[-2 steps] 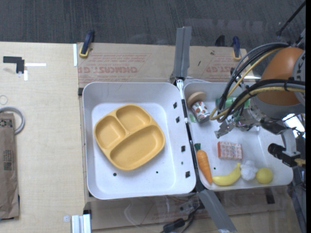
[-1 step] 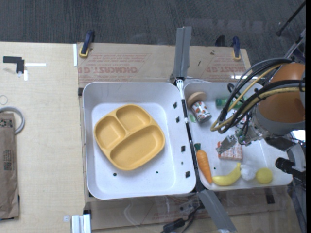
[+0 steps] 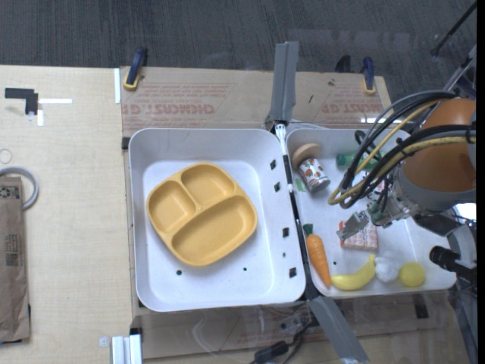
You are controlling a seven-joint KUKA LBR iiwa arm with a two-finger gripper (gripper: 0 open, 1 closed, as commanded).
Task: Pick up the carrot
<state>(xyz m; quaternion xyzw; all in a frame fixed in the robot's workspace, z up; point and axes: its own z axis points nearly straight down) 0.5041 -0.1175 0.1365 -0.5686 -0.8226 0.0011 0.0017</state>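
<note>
Carrot, orange and tapered (image 3: 319,258): lies in the right-hand shallow white bin (image 3: 330,138), at its near-left corner, along the left wall, thick end farther from the camera. Just beside its tip rests a curved yellow banana (image 3: 355,276); farther right sit a small whitish lump (image 3: 386,269) and a round yellow lemon (image 3: 412,274). Above these, mid-bin, the claw (image 3: 356,226) hangs over a small red-and-white carton (image 3: 361,238); whether it is spread or closed cannot be told. Farther back stands a red-labelled tin can (image 3: 312,174). The left bin (image 3: 144,226) holds a yellow three-compartment plastic plate (image 3: 201,214). Suggested approach: shift the claw toward the left wall, align the closing direction across the carrot's width, and descend at mid-length, clear of banana and wall.
</note>
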